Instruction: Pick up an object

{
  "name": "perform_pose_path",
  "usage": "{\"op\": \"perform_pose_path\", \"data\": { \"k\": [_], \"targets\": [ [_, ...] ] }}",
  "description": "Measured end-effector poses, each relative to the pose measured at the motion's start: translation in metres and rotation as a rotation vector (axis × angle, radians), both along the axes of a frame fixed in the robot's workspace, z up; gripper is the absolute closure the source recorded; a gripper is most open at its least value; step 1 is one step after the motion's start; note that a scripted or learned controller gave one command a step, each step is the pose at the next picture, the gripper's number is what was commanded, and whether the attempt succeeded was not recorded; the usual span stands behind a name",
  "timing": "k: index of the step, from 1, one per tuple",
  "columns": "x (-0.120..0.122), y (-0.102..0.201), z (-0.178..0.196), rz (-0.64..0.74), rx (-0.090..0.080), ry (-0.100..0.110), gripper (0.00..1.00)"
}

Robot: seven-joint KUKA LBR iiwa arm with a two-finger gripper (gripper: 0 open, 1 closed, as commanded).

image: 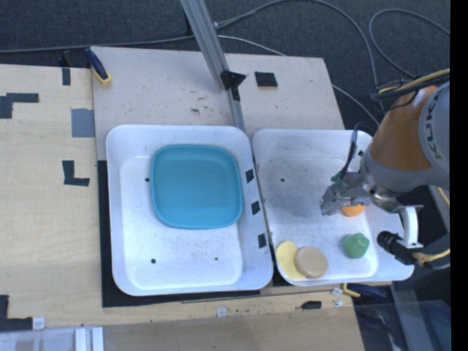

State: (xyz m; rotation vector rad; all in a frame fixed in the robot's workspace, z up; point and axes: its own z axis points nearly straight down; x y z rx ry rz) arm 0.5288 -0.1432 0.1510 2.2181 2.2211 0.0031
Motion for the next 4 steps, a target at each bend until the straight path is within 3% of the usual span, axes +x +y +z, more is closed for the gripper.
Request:
{"op": "perform_pose_path", "data": {
  "k": [2,4],
  "targets": [
    [0.002,0.001,0.093,-0.001,0.0,0.0,1.0],
    [0.033,0.107,0.088,0.003,0.002,0.003,1.0]
  ]
}}
